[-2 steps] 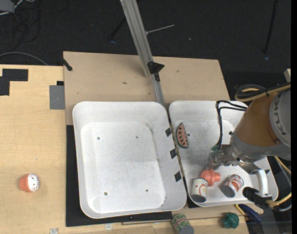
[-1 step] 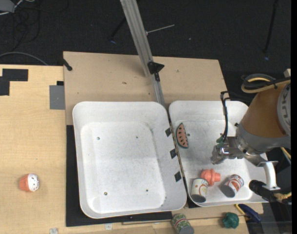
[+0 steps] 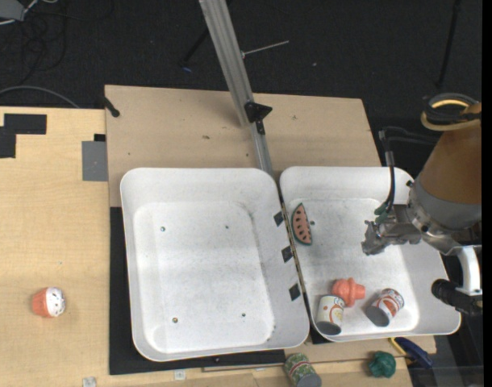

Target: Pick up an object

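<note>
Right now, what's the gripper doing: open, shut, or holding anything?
Gripper: cannot be told from this view; it hangs over the right bin, above bare floor, with nothing visibly in its grasp.

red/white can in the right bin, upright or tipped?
Tipped. The red and white can lies on its side on the right bin's floor, dark open end facing the near rim, below the gripper.

Left of the metallic grey tool [image 3: 377, 237], both bins [image 3: 198, 208] looked like matt white speckled plastic on a pale, smooth wooden tabletop [image 3: 36, 216].
</note>
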Motion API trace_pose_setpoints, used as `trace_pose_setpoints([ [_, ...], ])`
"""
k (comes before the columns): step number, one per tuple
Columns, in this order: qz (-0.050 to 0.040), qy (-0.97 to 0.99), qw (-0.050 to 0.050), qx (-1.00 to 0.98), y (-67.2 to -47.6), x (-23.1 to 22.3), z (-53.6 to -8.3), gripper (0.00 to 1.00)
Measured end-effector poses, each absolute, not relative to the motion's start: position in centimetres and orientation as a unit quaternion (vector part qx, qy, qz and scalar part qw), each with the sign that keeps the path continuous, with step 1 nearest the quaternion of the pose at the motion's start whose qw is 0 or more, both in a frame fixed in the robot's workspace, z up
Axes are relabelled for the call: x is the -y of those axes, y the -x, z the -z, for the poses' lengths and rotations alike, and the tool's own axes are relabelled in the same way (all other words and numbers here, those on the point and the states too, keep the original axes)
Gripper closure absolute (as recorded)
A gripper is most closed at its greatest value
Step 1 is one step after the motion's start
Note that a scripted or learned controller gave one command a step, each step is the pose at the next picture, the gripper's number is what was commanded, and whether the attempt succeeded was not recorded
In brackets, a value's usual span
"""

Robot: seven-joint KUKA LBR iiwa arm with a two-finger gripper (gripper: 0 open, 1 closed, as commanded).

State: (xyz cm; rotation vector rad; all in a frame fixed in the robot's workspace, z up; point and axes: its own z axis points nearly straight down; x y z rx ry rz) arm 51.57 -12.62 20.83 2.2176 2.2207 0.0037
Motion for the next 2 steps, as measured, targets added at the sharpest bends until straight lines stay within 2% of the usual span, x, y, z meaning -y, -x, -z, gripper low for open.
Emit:
trace_pose_setpoints([
  [1,-0.0007,-0.707,0.001,-0.708,-51.6,12.7,-25.5,1.0],
  [2,0.0008,-0.706,-0.003,-0.708,-52.9,7.8,-23.9,1.0],
])
